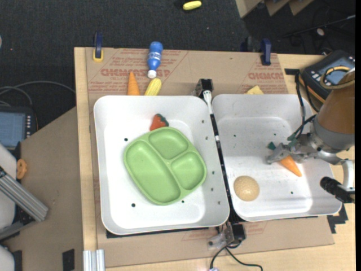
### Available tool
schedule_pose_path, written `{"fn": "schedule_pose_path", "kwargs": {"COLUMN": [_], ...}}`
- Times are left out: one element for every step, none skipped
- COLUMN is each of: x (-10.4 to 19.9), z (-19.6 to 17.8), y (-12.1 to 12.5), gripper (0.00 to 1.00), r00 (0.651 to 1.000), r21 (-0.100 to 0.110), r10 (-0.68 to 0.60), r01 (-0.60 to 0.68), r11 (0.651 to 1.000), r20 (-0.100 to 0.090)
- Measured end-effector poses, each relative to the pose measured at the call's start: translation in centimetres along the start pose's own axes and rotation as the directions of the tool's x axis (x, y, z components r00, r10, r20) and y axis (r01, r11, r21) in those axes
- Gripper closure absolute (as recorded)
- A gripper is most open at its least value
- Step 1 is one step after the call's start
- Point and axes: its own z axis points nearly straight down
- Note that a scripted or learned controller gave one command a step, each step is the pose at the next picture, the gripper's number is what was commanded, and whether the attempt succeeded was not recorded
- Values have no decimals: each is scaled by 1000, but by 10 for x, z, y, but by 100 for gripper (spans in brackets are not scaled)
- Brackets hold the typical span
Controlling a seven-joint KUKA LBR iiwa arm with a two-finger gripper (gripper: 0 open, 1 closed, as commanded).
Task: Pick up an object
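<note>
In the right bin (pixel 265 120) an orange carrot-shaped toy (pixel 291 166) lies near the right side. A tan egg-shaped object (pixel 246 187) rests closer to the bin's front left. My gripper (pixel 280 152) is low inside this bin, reaching in from the right. Its tip sits just above and left of the carrot toy, touching or almost touching it. In the left bin (pixel 113 151) a green divided plate (pixel 164 164) lies flat, with a small red-orange toy (pixel 158 121) at its far edge.
Outside the bins, on the cardboard at the back, lie a blue-and-white bottle (pixel 154 58), a yellow corn toy (pixel 153 86) and an orange carrot (pixel 132 84). A black clip (pixel 204 87) sits between the bins. Another yellow object (pixel 192 5) lies on the floor beyond.
</note>
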Motion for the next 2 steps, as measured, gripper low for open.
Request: {"fn": "schedule_pose_path", "kwargs": {"x": [3, 104], "z": [-17, -6], "y": [4, 52], "gripper": [100, 100], "r00": [1000, 1000], "r21": [-10, -12], "r10": [-5, -18], "r01": [5, 18], "r11": [1000, 1000], "r20": [3, -2]}}
